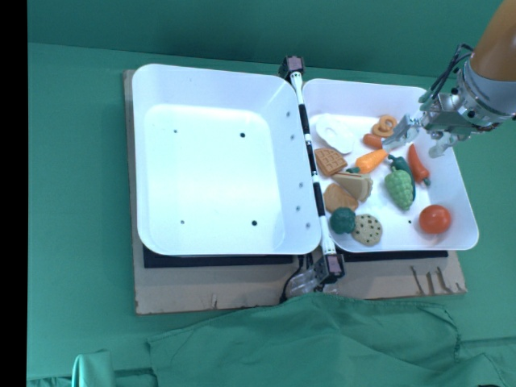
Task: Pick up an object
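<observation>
- While the camera view is looking down on the green tabletop (72,176), the metal two-finger claw (421,132) is hovering over the right-hand shallow white plastic bin (463,232), fingers spread and gripping nothing.
- Lying just below the claw is the likeliest pick, a small red plastic chilli pepper (417,163), slim and glossy, sitting beside the knobbly green toy grapes (399,188).
- It is probably weighing very little, being stiff, hollow and a bit slippery; taking hold across its narrow middle is looking safest.
- An orange toy carrot (371,160) and a round red tomato (434,218) are lying nearby.
</observation>
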